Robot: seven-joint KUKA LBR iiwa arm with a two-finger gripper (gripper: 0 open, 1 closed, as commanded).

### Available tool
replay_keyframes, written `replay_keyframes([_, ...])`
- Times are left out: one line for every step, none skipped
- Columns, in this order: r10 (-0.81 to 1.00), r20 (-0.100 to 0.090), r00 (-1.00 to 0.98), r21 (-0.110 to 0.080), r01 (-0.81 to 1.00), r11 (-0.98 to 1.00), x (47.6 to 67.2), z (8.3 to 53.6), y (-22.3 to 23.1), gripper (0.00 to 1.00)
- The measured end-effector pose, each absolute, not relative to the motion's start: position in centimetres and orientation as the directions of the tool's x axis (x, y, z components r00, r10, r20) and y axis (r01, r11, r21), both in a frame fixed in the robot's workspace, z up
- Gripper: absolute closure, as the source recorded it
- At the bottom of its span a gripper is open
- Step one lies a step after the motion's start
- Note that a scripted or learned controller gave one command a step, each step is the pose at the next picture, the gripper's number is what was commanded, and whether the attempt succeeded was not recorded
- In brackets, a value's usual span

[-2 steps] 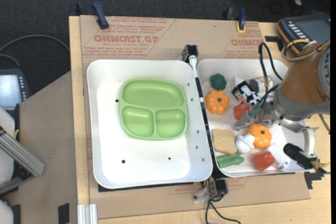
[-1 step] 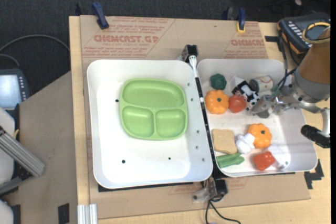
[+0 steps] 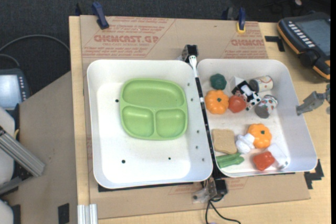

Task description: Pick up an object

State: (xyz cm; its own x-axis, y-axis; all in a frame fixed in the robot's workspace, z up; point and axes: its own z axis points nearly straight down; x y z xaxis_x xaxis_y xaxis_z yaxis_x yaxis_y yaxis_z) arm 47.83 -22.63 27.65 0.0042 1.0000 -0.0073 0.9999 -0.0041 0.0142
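- Barely started: gripper sits at 3 o'clock, outside the right bin; jaws' state I cannot tell.
- Next: reach in over one toy, e.g. orange pumpkin.

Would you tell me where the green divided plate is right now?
The green divided plate lies in the left bin of the camera view, toward its upper middle, across the divider from the orange pumpkin.
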Motion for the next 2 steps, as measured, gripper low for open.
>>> replay_keyframes([1.000, -0.009, -0.003, 0.022, 1.000, 0.003, 48.1, 44.9, -21.1, 0.00])
replay_keyframes([1.000, 0.001, -0.016, 0.013, 1.000, 0.016, 48.1, 52.3, -8.0, 0.00])
